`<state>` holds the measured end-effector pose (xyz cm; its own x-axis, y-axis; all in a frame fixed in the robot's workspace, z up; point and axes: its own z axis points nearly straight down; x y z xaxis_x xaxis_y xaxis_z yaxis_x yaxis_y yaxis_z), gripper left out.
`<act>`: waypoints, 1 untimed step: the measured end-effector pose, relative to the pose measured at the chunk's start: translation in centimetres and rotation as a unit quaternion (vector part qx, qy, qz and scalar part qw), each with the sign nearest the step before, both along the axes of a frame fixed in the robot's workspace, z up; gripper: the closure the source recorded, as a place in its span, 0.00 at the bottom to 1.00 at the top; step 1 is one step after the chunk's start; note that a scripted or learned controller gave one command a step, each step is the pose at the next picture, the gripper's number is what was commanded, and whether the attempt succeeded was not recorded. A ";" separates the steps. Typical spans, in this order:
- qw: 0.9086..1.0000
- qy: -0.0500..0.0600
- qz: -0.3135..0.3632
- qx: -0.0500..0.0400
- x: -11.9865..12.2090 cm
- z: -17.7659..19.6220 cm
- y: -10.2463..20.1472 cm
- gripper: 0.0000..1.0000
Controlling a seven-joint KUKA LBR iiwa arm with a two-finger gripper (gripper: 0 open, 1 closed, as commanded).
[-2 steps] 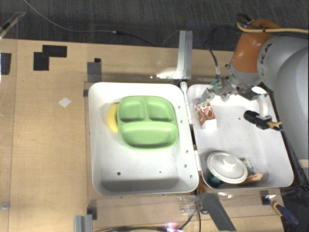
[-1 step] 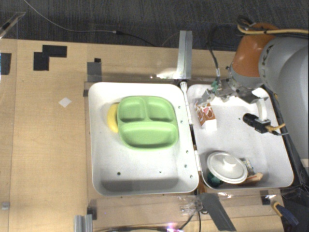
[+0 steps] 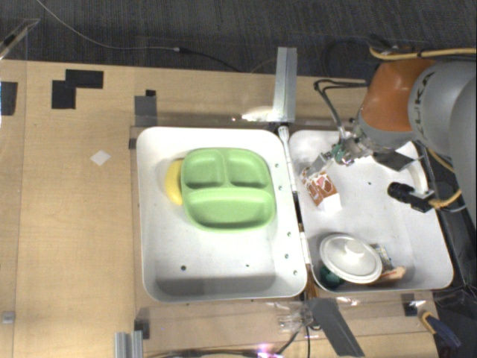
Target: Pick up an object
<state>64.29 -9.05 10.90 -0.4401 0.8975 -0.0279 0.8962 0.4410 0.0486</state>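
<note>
While the arm [image 3: 417,99] leans in from the right over the right bin [image 3: 417,237], these points hold:

Gripper: the gripper [image 3: 344,152] sits low in the bin's upper left part; whether it is spread or closed cannot be told, and nothing can be seen held in it.

Packet: a small brown and white packet [image 3: 322,188] lies flat on the bin floor just beside the gripper, below and left of it; contact cannot be judged.

Packet axis: its long axis runs from upper left to lower right, the white end toward the bin's middle.

Bowl: a white bowl [image 3: 350,258] lies at the bin's lower left, well apart from the gripper, with a dark green thing [image 3: 328,278] under its edge and a tan piece [image 3: 393,274] at its right.

Left bin: the left bin [image 3: 216,274] holds a green divided tray [image 3: 227,187], its long side running left to right, over a yellow thing [image 3: 173,183].

Surface: both bins rest side by side on a pale wooden bench [image 3: 67,230] with black marks near its far left.

Room: dark carpet [image 3: 186,10] lies beyond the bench, crossed by a thin cable.
</note>
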 end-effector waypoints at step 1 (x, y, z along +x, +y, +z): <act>1.000 -0.002 0.004 0.000 -2.2 0.0 -0.2 0.00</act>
